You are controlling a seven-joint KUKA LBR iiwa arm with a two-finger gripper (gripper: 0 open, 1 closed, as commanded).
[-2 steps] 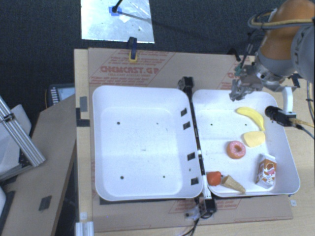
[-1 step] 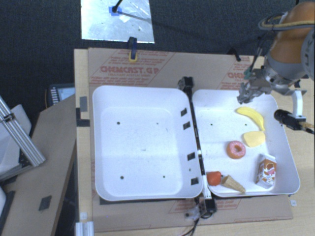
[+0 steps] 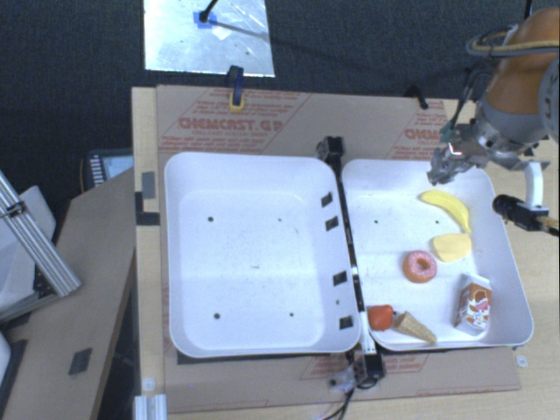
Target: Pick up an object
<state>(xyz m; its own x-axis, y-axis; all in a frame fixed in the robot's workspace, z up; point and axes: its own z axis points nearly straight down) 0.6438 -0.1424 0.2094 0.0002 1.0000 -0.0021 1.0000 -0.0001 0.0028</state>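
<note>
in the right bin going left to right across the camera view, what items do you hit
orange-topped cone → pink donut → pale yellow wedge → small carton. The banana overlaps several in x, so I left it out.

Two white bins, left (image 3: pixel 188 234) and right (image 3: pixel 512 274), are shown on a tan board (image 3: pixel 289 116) printed with red lettering. In the right bin are seen a yellow banana (image 3: pixel 447 207), a pale yellow wedge (image 3: pixel 451 247), a pink ringed doughnut (image 3: pixel 420 266), a white carton (image 3: pixel 473 307) patterned in red-brown, and a tan cone (image 3: pixel 414 326) beside an orange-red piece (image 3: pixel 380 317). The arm (image 3: pixel 523 68) is banded orange.
</note>
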